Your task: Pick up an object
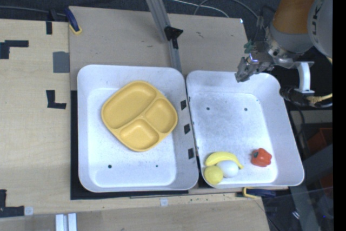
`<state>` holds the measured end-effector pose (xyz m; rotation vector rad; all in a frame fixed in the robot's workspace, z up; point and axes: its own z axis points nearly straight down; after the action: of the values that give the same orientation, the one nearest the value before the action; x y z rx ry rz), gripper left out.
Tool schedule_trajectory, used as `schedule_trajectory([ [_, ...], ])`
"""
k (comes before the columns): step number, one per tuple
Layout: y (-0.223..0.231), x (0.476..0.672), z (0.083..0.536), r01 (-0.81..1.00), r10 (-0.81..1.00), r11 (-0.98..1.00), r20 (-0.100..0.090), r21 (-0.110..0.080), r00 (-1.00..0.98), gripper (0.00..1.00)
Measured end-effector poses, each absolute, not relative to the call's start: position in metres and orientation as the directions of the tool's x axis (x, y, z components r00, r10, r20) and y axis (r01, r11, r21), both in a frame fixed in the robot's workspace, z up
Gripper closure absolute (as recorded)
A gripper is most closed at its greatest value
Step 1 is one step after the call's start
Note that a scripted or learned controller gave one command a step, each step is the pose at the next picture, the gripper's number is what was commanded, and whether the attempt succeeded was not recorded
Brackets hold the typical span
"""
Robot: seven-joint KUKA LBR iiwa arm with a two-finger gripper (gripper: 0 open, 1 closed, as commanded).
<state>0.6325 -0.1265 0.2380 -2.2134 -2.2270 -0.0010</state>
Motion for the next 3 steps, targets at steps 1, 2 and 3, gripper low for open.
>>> schedule_trajectory([
  [1, -0.082, 0.632, 0.235, 1.0, 1.0, 0.005, 0.001, -0.001, -0.005, 1.0],
  [2, -0.032, 0.633, 0.225, 1.0, 1.0, 0.007, 0.001, -0.002, -0.007, 1.0],
  [3, 0.015, 0.622, 0.219, 1.0, 1.0, 0.006, 0.001, -0.003, -0.006, 1.0],
])
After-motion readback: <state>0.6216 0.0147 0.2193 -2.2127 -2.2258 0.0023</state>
